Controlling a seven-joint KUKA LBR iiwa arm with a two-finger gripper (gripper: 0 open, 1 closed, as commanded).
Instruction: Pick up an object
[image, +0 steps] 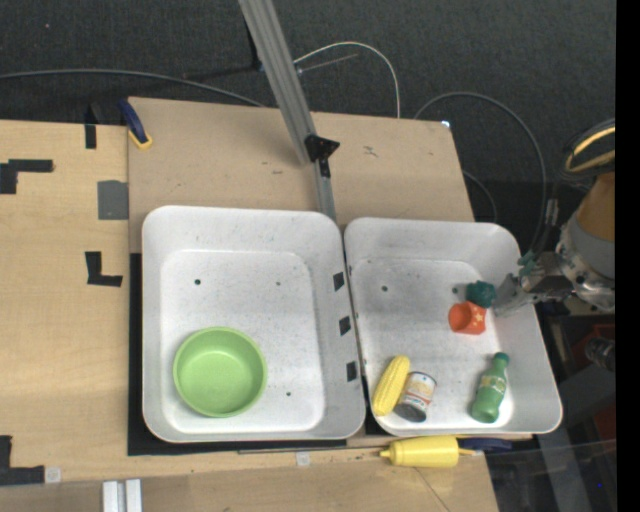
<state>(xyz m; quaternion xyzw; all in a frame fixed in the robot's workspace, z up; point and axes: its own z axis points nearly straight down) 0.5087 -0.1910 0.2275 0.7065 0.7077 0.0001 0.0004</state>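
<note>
The right bin (430, 240) holds several small objects. An orange-red piece (466, 318) lies near its right wall with a teal bit (481, 293) just above it. A yellow corn cob (391, 385) and a small can (416, 395) lie side by side at the front, with a green bottle (489, 388) to their right. My gripper (508, 291) reaches over the right rim, its tip right beside the teal bit and just up-right of the orange-red piece. I see nothing lifted.
A green bowl (219, 371) sits in the front left corner of the left bin (240, 225). A yellow squeeze bottle (425, 452) lies on the bench in front of the right bin. A grey pole (285, 80) slants over the bench behind the bins.
</note>
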